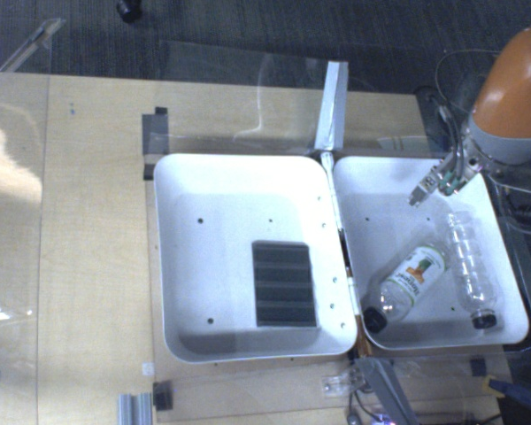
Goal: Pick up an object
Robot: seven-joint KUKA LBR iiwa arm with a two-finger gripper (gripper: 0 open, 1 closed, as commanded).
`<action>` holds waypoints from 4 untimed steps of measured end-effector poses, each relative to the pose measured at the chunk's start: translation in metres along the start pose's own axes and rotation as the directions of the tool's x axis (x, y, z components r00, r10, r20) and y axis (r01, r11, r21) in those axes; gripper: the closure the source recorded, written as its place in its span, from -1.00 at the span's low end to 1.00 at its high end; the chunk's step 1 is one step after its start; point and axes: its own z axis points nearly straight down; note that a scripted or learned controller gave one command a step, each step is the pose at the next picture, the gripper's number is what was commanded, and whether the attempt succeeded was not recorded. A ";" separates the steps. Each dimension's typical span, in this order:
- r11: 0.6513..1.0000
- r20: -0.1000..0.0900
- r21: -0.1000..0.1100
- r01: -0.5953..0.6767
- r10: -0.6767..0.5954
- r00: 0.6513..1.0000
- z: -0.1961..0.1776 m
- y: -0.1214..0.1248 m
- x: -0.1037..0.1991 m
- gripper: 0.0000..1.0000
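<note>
Gripper (pixel 432 187) | poised over right bin's (pixel 380 171) upper part, empty, finger spread unclear | labelled bottle (pixel 409 282) lying diagonal at bin centre, cap toward lower left | clear bottle (pixel 469 268) just beside, along right wall | dark ribbed tray (pixel 284 283) in left bin (pixel 186 237) | bottles flat, so approach from above likely

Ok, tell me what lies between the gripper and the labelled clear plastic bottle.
Bare white bin floor separates the gripper from the labelled clear plastic bottle, seen in the camera view.
</note>
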 end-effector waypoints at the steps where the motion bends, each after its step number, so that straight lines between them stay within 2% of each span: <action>1: 1.000 -0.001 0.001 0.000 0.000 1.000 0.000 0.000 0.000 -1.00; 2: 0.996 0.004 -0.003 0.085 -0.085 0.996 0.127 -0.042 0.046 -1.00; 3: 0.996 0.010 -0.011 0.085 -0.085 0.996 0.114 -0.038 0.045 1.00; 4: 0.860 0.000 -0.002 0.510 -0.510 0.860 0.030 0.012 0.054 1.00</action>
